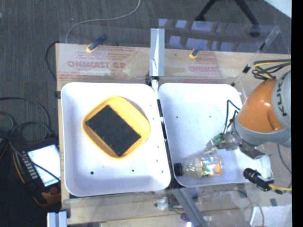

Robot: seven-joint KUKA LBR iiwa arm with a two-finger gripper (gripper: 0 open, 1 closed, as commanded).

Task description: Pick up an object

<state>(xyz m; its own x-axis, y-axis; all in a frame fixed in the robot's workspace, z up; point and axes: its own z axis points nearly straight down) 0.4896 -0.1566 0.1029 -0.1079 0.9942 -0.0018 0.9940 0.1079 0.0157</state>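
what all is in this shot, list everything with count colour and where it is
white bins: 2, white, side by side on the bench
yellow dish: 1, yellow with a dark ridged square insert, lying in the left bin
plastic bottle: 1, clear with an orange label and a black cap, lying on its side at the front of the right bin
clamps: 2, yellow and blue, on the board behind the bins
tablet: 1, lit screen in an orange-edged case, on the floor left of the bench
arm: 1, grey with an orange band, over the right bin's right side
gripper: 1, just above the bottle
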